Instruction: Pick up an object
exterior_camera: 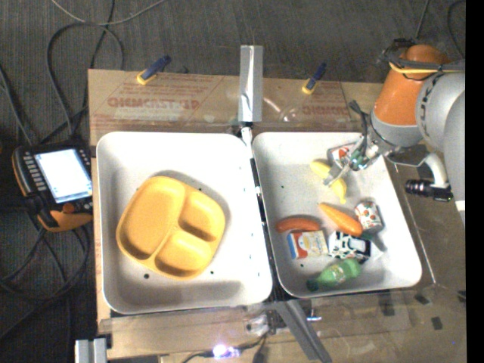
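My gripper (355,158) hangs low over the far right part of the right bin (401,271). A small white piece with red and green marks (341,155) lies right at its tip; whether it is gripped is unclear. Just in front lies a yellow banana (331,175). Nearer the front are an orange carrot (340,218), a red sausage (297,224), an orange-and-white carton (306,243), a small red-and-white box (369,215), a black-and-white patterned item (350,246) and a green bottle (335,273).
The left bin (113,157) holds a yellow divided tray (172,225). A metal post (250,82) stands behind the seam between the bins. A handheld screen (57,174) sits off the bench's left side.
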`<state>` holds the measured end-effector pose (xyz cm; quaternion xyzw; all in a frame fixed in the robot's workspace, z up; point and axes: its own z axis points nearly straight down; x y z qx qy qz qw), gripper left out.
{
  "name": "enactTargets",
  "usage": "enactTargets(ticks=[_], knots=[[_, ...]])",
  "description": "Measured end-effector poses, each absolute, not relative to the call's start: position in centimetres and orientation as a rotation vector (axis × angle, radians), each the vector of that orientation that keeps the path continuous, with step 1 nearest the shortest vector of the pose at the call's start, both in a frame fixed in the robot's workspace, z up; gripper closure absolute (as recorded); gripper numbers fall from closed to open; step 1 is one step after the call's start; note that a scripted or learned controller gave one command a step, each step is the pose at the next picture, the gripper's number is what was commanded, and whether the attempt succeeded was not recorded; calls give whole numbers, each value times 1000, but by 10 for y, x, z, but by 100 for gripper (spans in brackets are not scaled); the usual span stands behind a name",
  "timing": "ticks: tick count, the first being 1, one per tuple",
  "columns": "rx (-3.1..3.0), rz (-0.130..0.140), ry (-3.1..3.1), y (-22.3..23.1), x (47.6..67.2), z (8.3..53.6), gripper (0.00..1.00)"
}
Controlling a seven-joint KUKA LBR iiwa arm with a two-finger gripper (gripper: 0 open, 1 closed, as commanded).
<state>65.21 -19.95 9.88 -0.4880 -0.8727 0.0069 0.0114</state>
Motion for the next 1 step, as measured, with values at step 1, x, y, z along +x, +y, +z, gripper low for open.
enactTargets(ticks=[1], knots=[[-1442, 2, -2794, -129, 669, 190, 100]])
